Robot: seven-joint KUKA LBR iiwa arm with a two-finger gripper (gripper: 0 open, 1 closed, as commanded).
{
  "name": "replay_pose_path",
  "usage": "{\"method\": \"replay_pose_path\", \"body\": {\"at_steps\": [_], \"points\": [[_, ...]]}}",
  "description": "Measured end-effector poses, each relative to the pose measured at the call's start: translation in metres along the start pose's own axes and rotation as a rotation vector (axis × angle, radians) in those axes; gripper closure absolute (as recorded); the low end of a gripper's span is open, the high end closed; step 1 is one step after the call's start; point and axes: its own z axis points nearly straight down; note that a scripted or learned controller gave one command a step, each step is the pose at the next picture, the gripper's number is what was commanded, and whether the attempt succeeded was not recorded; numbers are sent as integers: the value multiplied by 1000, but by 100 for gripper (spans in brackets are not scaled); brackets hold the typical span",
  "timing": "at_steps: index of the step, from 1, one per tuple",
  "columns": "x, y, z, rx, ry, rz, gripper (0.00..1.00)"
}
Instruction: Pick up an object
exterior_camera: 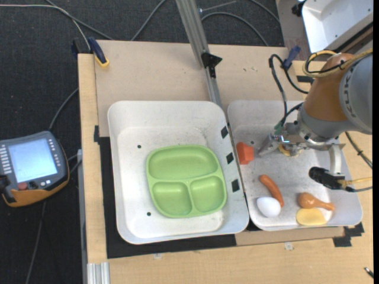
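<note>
Reaching in from the right, the grey arm [340, 99] holds its gripper [283, 145] low over the right bin [249, 112], near that bin's upper middle. Whether the tool is wide, narrow or holding anything cannot be told. 5 objects lie in the right bin: an orange block [245, 153] by the left wall, a carrot [271, 189], a white egg [268, 206], a drumstick [314, 202] and a yellow piece [312, 217] just below it. All sit apart from the gripper. The left bin [127, 123] carries a green 3-compartment tray [186, 180].
</note>
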Motion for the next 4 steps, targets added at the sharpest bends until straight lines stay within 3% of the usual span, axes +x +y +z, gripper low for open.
{"method": "replay_pose_path", "body": {"at_steps": [1,3,4], "points": [[0,0,-10,-2,0,0,100],[5,16,-129,-6,-1,-2,100],[6,17,-132,0,0,-1,100]]}}
